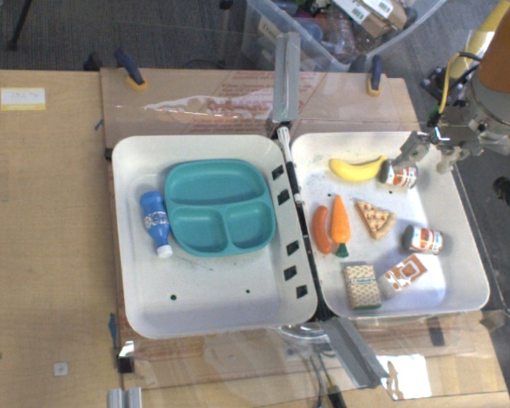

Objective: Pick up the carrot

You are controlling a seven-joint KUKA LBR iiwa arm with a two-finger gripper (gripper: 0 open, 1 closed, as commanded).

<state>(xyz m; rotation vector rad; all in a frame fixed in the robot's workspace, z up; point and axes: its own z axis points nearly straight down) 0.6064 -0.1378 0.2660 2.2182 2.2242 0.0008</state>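
The carrot (340, 218) lies in the right bin (472, 262), touching a hotdog (322, 229), just beside a pizza slice (375, 219), below a banana (355, 169). The pincer (427, 153) hovers spread apart, gripping nothing, well apart from the carrot.

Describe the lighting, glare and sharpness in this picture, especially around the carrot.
Camera view: even, soft overhead light with faint shadows; the carrot is evenly lit, free of glare, though soft-edged, like the whole frame; a shiny streak of glare crosses the clear sheet behind the bins; the gripper looks slightly blurred at the right bin's far edge.
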